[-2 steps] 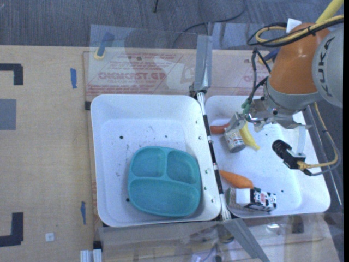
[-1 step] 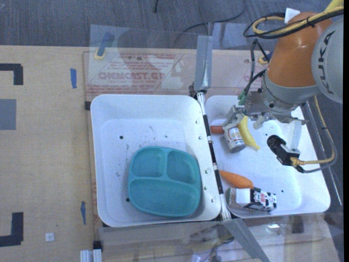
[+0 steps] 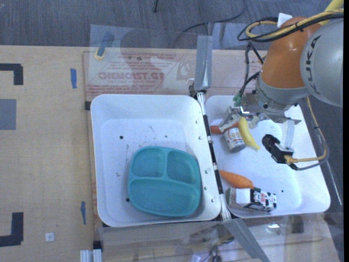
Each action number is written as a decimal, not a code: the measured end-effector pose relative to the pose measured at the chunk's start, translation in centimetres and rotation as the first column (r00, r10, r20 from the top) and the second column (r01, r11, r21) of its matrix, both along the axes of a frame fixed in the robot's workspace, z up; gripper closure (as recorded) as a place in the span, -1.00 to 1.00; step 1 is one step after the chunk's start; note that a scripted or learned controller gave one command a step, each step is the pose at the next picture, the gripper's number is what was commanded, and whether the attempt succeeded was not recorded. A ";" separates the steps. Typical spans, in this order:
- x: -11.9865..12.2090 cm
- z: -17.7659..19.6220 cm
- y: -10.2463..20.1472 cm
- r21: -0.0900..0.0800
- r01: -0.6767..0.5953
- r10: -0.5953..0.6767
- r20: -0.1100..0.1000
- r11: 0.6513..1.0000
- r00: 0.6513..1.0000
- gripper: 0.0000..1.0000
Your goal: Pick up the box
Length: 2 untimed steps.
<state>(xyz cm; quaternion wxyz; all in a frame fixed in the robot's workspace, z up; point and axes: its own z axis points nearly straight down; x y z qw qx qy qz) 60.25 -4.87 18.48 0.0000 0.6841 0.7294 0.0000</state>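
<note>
Wooden bench point(image 3: 43, 162) carries both bins. We see the end effector point(image 3: 240, 115) over banana point(image 3: 248, 134) and can point(image 3: 234, 138); grip state indeterminate. Box point(image 3: 252, 197) lies at right bin's point(image 3: 311, 192) near edge.

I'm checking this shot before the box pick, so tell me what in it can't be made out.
- Gripper, camera view: the arm's wrist covers most of it, so the state of its grip is unreadable.
- Box, near edge of the right bin: too small for its print to be read.
- Can: label blurred.
- Far carrot: partly hidden behind the can and banana.
</note>
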 end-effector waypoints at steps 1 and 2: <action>-2.8 0.0 -1.3 0.001 0.038 -0.038 -0.002 0.999 0.999 -1.00; -4.1 -9.6 -5.0 0.003 0.203 -0.203 0.010 0.979 0.979 -1.00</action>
